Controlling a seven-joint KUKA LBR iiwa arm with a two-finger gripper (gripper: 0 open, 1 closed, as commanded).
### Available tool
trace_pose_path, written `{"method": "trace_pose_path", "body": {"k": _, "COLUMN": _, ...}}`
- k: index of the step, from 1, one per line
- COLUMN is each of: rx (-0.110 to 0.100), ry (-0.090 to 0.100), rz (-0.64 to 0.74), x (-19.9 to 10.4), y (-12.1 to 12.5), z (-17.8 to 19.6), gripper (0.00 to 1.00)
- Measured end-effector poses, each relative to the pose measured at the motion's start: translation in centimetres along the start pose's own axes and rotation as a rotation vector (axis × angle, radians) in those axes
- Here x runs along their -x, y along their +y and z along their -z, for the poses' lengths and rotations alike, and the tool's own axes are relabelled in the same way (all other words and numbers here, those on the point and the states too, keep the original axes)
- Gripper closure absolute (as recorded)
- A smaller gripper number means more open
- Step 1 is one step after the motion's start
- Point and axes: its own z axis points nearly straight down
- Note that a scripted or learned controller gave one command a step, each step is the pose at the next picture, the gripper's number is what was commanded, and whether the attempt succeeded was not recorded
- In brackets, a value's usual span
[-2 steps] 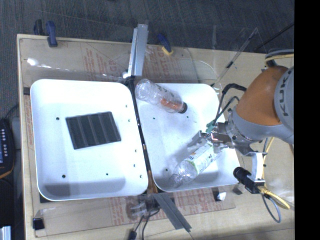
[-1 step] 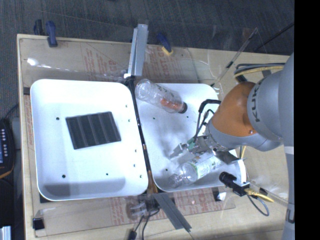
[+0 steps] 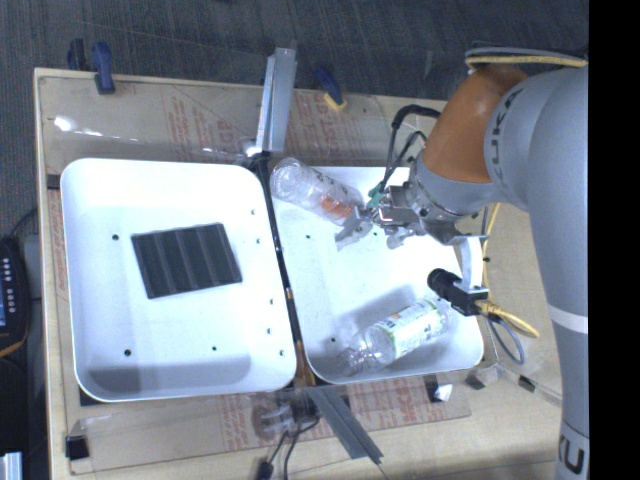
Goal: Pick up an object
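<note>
While the grey arm (image 3: 520,148) is hiding the gripper (image 3: 362,220), its state unclear, beside the clear plastic bottle (image 3: 312,189), open floor is showing mid-bin.

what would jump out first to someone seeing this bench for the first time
The big grey arm with its orange band fills the right side, its hand hanging over the upper part of the right bin. Two clear plastic bottles lie in that bin: one at the top-left corner near the hand, and a green-labelled one along the lower edge. In the left bin a dark ribbed rectangular pad stands out against the white.
</note>
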Motion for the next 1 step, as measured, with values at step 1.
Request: {"method": "trace_pose_path", "body": {"k": 1, "rx": -0.018, "ry": 0.001, "rz": -0.163, "x": 4.58, "y": 7.68, "z": -4.44, "gripper": 0.0}}
